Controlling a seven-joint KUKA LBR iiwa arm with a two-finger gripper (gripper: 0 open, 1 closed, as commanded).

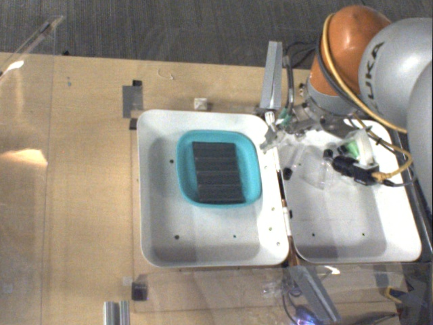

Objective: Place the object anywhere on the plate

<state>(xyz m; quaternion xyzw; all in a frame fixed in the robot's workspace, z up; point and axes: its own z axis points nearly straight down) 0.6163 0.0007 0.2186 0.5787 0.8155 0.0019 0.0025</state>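
Nearest you, the counter (pixel 67 249) carries 2 white bins side by side. The left bin (pixel 203 246) holds 1 teal plate (pixel 252 175) with 1 dark ribbed mat (pixel 216 171) lying on it. The right bin (pixel 352 235) looks bare along its near floor. Farther back, the arm (pixel 379 53) leans over that bin's far left corner, and the pincer (pixel 284 124) sits just beside the wall between the bins. You cannot tell whether it is open or closed, nor whether anything is in it. A small green and white thing (pixel 357 147) shows under the wrist; it may be the object, or part of the rig. Your risk: a clip on the dividing wall, or a release short of the plate.
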